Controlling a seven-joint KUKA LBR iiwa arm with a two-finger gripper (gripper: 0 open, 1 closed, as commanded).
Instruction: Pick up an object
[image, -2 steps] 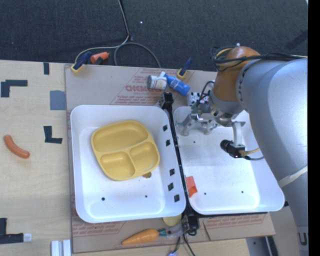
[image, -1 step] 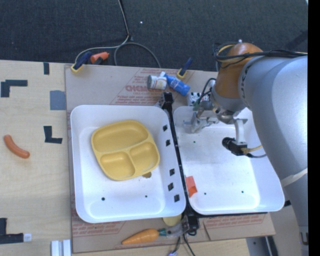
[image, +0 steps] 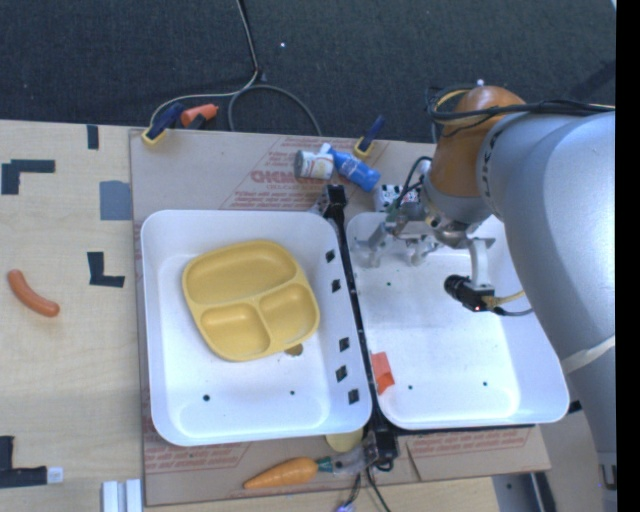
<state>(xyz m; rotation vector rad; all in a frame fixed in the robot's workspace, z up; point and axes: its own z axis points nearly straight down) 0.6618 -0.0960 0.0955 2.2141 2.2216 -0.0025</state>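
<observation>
carrot (image: 283, 472) on bench (image: 60, 400), front of left bin (image: 160, 300), out of reach | yellow divided plate (image: 251, 298) flat in left bin, the likeliest pick | gripper (image: 392, 240) low over right bin (image: 540, 390) back corner, well right of plate; jaws look spread, grasping nothing, plate not yet approached

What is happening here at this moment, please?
A grey robot arm reaches from the right into the right bin, with its gripper low near the bin's far left corner. No object is visible between its fingers. The left bin holds a yellow divided plate. A toy carrot lies on the bench in front of the bins.
</observation>
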